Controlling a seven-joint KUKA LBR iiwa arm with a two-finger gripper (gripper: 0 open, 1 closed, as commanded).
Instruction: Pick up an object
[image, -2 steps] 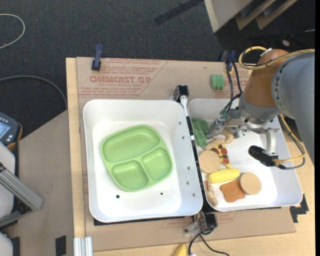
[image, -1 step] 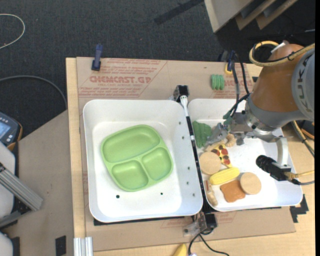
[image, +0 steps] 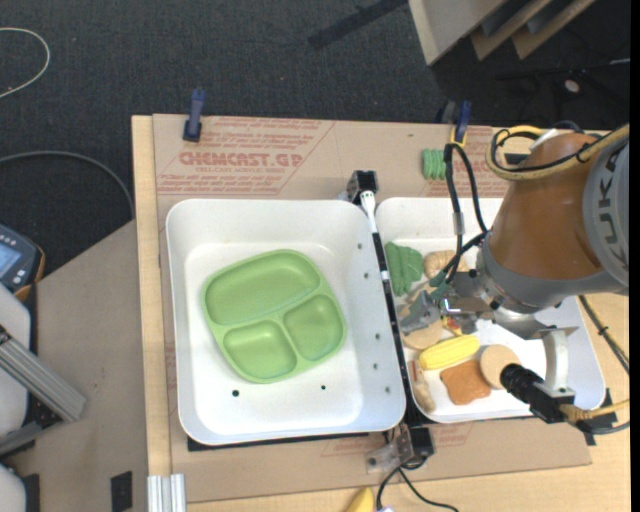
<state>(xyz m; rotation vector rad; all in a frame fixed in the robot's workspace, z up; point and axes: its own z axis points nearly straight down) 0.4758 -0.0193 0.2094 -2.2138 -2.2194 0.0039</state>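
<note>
My gripper (image: 437, 306) hangs low over the left half of the right bin (image: 420, 212), at the end of the grey and orange arm (image: 550, 230) that covers much of that bin. Around it lie small toy foods. A green leafy piece (image: 405, 266) and a beige lump (image: 437, 264) sit just behind it. In front of it are a yellow corn-like piece (image: 448, 351), a brown toast slice (image: 462, 382) and a tan round piece (image: 494, 365). Nothing visibly hangs from the gripper.
The left bin (image: 182, 300) holds a green divided plate (image: 270, 315). A black strip (image: 376, 255) runs between the bins. Blue clamps (image: 193, 115) (image: 461, 120) and a green clip (image: 433, 163) sit on the cardboard behind. Cables trail along the arm (image: 455, 190).
</note>
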